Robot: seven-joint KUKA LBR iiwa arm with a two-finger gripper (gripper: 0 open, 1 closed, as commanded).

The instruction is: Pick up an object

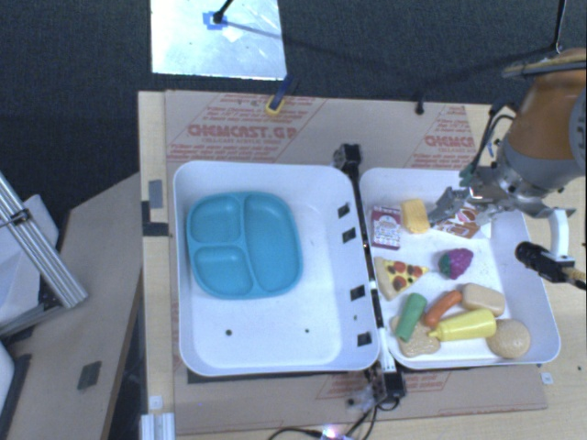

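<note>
my arm over the toy food bin

nearest in the right bin (548, 324) i count one round bun (510, 338), one yellow bottle (469, 324), one cookie (417, 342), one green pickle (410, 311), one orange carrot (442, 305), one tan bread roll (482, 297). farther back: one pizza slice (400, 274), one purple grape bunch (455, 263), one red box (385, 226), one cheese block (415, 215). my gripper (456, 205) hangs low by the cheese, and i cannot tell how it is set. the left bin (275, 337) holds one blue tray (245, 245) with lots of bare white floor around it. both bins sit on brown cardboard (248, 131).
</note>
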